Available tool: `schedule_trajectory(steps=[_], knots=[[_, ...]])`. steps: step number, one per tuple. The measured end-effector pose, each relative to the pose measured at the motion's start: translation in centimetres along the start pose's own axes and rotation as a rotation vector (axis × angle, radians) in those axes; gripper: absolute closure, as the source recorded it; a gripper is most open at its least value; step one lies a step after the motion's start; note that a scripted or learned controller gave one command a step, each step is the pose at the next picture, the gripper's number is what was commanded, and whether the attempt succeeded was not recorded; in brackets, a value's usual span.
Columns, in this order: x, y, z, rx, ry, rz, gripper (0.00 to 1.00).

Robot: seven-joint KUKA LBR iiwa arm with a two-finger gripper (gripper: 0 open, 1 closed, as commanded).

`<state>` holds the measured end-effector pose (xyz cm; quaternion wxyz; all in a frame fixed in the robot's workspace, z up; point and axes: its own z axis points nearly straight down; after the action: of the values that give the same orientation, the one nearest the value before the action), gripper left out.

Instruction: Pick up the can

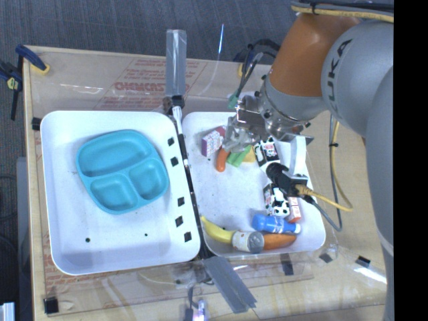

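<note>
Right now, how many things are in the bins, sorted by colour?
Blue: 2, tray, can
Orange: 2, carrots
Yellow: 1, banana
Green: 1, block
Purple-white: 1, box
Black-white: 1, cow
Total: 8

1 fixed cam above bench (100,79), slanted down on 2 bins (60,246).

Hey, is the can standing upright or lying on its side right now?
Lying on its side: the can rests lengthwise in the right bin, its grey end facing sideways toward the banana.
</note>
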<state>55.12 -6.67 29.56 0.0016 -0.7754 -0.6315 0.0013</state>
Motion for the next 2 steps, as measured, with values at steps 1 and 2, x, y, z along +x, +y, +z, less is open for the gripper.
schedule_trajectory(steps=[1,2], knots=[[-1.4,-5.6,8.4,0.002,-0.001,0.022,1.00],[-6.5,-4.9,11.3,0.001,0.001,-0.304,1.00]])
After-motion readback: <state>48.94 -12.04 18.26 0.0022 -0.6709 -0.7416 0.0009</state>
